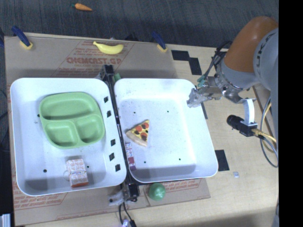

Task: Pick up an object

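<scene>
Over the right rim of the right bin (206, 141), near its far right corner, the tool (195, 100) hangs at the end of the grey arm (251, 56) with its orange band. How its grasping part stands cannot be told at this size, and nothing is seen in its grip.

In the right bin a toy pizza slice (140, 132) lies flat on the floor close to the left wall, roughly midway between the far and near walls and well apart from the tool.

The left bin (19, 126) carries a green divided tray (72, 119) in its far half. A small red-and-white packet (76, 171) sits near the bin's near wall, just in front of the tray.

On the tabletop (246, 183) a green ball (157, 191) rests just outside the near wall of the right bin, near the seam between the two bins. A yellow banana (109, 47) lies on the cardboard (142, 60) beyond the far walls of the bins, near the tabletop's far edge. Blue clamps (22, 37) grip that far edge. On the dark floor (142, 8) past the tabletop lies a small orange carrot-like object (83, 6).
</scene>
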Tool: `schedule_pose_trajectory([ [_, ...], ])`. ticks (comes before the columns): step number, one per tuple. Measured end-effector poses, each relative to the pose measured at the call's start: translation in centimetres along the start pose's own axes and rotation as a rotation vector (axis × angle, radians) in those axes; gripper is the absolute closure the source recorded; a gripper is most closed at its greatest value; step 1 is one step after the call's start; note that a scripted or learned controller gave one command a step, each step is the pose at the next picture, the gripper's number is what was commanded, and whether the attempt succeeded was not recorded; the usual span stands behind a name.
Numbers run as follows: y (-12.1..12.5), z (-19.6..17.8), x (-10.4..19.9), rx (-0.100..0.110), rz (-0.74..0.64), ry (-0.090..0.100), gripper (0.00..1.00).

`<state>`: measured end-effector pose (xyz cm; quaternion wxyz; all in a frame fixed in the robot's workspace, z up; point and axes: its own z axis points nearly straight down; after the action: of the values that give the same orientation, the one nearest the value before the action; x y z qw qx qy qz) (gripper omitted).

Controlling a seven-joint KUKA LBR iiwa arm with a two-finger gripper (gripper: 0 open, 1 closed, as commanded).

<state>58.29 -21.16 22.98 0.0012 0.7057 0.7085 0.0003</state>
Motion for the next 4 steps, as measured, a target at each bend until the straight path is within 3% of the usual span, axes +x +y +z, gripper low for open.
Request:
schedule_pose_trajectory([
  [1,-0.1,0.2,0.1,0.004,0.0,0.002,0.0],
  [2,-5.6,9.9,0.6,0.007,-0.002,0.002,0.0],
  [3,3.8,13.5,3.4,0.004,-0.002,0.002,0.0],
  [4,7.4,6.1,2.8,0.001,-0.001,0.001,0.0],
])
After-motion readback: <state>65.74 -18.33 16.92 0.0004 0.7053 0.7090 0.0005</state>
